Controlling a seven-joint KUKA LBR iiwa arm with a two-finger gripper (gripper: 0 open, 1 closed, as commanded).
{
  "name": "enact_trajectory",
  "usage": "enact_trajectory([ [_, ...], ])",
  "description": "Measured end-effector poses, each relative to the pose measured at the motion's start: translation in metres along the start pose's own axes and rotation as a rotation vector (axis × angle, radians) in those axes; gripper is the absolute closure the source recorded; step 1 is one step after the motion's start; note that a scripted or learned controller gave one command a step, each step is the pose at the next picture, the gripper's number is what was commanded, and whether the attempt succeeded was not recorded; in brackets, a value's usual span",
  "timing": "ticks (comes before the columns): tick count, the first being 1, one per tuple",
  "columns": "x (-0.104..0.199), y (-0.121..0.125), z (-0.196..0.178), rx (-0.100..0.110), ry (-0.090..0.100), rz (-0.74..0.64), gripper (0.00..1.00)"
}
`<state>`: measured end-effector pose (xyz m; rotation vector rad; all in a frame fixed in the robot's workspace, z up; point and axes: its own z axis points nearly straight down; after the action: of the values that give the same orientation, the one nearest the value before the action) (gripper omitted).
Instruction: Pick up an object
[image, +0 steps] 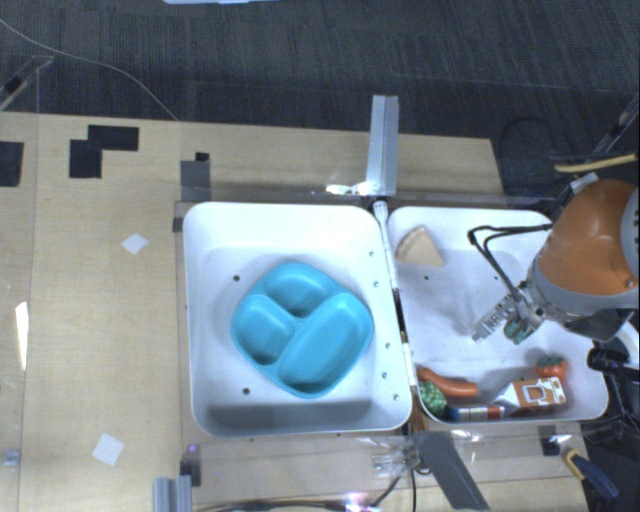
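Note:
My gripper (503, 323) hangs over the middle of the right bin (455, 270), below the orange band of the arm (590, 250). A small green patch shows right at its tip; I cannot tell what it belongs to. A tan wedge (420, 246) lies in the bin's far left corner. Along the near wall lie a red-orange sausage (450, 383), a green piece (432, 400), a marker (478, 410) and an orange carton (540, 393). A small red and green item (552, 367) sits just above the carton.
In the left bin (210, 300) rests a blue divided plate (303, 328). A black cable (495, 240) loops over the right bin's far side. A metal post (384, 140) stands behind the wall between the bins.

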<state>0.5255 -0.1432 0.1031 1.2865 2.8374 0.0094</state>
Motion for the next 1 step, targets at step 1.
enact_trajectory([
  [1,0.0103,0.0656,0.0077,0.011,0.018,-0.088,1.0],
])
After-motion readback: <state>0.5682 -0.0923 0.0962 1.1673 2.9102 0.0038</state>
